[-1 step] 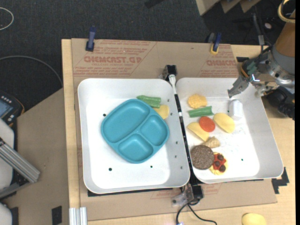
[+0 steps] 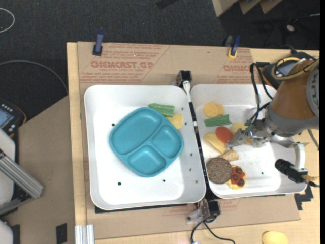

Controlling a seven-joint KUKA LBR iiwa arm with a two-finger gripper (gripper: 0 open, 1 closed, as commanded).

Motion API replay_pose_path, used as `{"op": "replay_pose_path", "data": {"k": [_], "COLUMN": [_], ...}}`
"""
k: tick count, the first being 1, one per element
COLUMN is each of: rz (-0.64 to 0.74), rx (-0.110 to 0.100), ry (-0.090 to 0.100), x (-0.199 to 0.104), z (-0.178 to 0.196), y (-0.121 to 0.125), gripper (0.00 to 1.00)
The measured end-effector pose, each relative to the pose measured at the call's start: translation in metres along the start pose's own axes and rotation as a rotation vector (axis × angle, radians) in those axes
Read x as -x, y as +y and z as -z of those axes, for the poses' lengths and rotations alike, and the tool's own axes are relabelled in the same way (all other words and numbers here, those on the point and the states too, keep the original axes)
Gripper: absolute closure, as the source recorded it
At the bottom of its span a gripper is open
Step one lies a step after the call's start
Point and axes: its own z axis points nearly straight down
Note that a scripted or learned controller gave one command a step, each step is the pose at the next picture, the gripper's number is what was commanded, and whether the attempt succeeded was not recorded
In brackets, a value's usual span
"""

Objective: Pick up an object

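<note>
Where the board (image 2: 152,60) shows behind the bins, you can read red print, "CHEMCAST G P", on its left half; the matching print on the right half is too broken up to read. Two blue clamps (image 2: 98,42) pin its far edge, at 11 and 1 o'clock. You have two white bins. The left bin (image 2: 101,136) holds one teal divided plate (image 2: 146,141), with one green piece (image 2: 161,108) and one yellow piece (image 2: 176,120) at the plate's 1 o'clock. The right bin (image 2: 264,184) holds seven food pieces: a yellow ridged disc (image 2: 214,109), a green pod (image 2: 217,120), a red tomato (image 2: 224,133), a pale yellow wedge (image 2: 214,142), a tan lump (image 2: 231,155), a brown patty (image 2: 219,170) and a red-and-yellow cluster (image 2: 235,178) at 5 o'clock. Your gripper (image 2: 240,138) sits just beside the tomato, at its 3 o'clock. Whether its fingers are spread or closed, you cannot tell.
</note>
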Motion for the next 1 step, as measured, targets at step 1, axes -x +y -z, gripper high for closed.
{"op": "replay_pose_path", "data": {"k": [1], "rz": [-0.003], "rx": [0.032], "ry": [-0.016], "x": [0.0681], "z": [0.127], "y": [0.015], "gripper": [0.0]}}
